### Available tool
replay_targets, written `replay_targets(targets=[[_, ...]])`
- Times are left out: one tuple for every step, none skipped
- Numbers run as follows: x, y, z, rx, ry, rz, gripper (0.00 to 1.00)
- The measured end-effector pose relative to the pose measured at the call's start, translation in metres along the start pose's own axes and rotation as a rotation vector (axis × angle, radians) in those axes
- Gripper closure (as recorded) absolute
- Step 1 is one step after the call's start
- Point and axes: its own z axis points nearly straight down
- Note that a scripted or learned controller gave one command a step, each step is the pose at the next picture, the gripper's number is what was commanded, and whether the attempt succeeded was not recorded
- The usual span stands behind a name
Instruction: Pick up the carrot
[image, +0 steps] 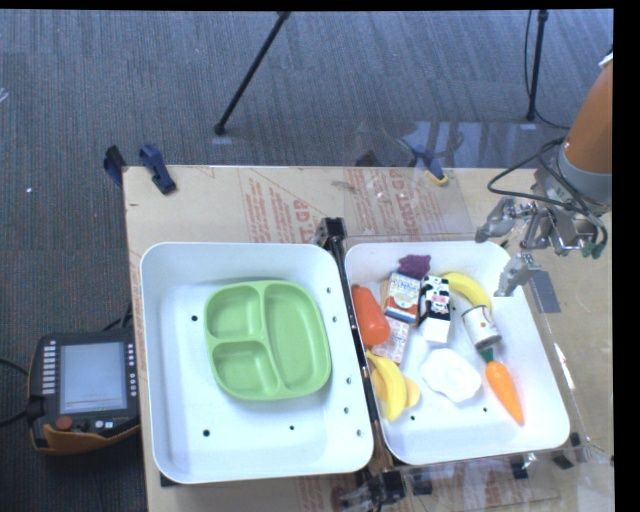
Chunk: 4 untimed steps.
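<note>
— Where's the carrot?

— In the right bin, lower right part of the frame. It lies on the bin floor, green stub toward the upper left, tip pointing down and right, near the right wall. A small bottle sits just above its top end, and a white disc lies just to its left.

— And your gripper?

— Up at the bin's upper right corner, over the rim, well apart from the carrot. Whether my fingers are spread or pressed together, I cannot tell from this angle. Nothing shows between them.

— What else is around?

— A banana, a milk carton, and an orange piece by the left wall. The left bin holds a green divided plate.
</note>
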Motion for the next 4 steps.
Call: replay_targets(targets=[[0.063, -0.002, 0.146, 0.001, -0.007, -0.054, 0.0], [0.111, -0.019, 0.164, -0.006, 0.002, -0.035, 0.0], [0.155, -0.021, 0.164, -0.004, 0.004, -0.115, 0.0], [0.152, -0.018, 0.154, -0.004, 0.001, -0.122, 1.0]])
